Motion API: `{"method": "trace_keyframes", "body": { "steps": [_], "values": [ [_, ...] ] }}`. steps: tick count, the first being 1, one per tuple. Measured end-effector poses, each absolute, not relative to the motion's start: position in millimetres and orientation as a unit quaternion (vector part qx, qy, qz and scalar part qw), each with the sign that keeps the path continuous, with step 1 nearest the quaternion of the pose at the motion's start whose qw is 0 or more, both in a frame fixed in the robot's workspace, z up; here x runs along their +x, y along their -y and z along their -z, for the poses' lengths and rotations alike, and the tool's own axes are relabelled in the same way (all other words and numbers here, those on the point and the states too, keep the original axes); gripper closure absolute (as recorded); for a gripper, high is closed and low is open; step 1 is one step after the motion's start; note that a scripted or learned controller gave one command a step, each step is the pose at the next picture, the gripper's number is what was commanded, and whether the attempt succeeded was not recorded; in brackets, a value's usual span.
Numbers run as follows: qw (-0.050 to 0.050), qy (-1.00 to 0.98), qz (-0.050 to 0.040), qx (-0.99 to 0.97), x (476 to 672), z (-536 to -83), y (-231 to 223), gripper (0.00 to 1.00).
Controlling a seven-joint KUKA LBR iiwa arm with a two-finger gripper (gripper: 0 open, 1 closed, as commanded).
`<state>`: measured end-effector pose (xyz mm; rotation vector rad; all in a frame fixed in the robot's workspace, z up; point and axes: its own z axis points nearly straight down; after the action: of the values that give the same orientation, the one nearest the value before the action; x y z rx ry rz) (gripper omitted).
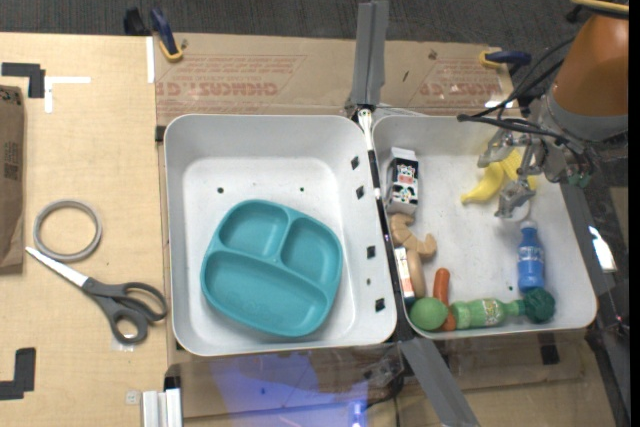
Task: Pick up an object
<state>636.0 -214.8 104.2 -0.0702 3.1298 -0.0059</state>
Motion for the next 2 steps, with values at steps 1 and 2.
{"method": "trace_keyframes", "body": {
  "steps": [1,2],
  "values": [
    [0.009,-1.000,0.0029,-0.023,638.0,-115.7,214.7,1.00],
    [0.009,-1.000,0.0028,-0.023,637.9,-115.5,214.6,0.00]
  ]
}}
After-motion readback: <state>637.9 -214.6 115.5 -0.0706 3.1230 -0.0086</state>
